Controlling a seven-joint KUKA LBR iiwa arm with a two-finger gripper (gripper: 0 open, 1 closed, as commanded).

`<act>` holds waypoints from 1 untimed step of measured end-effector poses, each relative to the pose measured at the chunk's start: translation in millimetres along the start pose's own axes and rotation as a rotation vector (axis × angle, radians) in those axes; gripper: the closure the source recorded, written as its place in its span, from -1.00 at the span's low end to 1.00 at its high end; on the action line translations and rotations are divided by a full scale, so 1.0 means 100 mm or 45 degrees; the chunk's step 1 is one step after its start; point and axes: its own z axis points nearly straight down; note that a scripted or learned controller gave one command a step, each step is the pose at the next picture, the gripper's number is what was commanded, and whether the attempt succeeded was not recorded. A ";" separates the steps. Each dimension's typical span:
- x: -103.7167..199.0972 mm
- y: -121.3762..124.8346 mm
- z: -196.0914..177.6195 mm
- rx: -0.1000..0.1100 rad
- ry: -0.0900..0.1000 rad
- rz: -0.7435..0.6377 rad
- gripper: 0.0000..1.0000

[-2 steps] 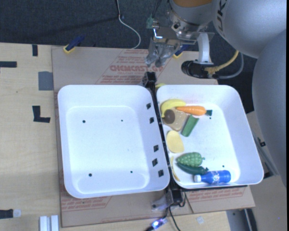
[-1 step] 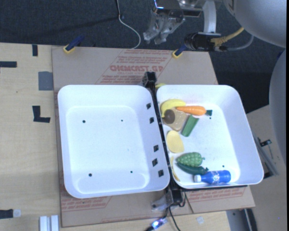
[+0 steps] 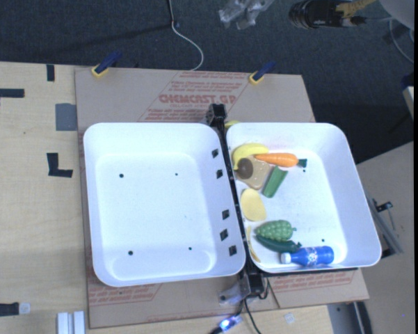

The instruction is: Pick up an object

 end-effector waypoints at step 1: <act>0.84 -1.02 1.87 0.042 -0.008 -0.008 1.00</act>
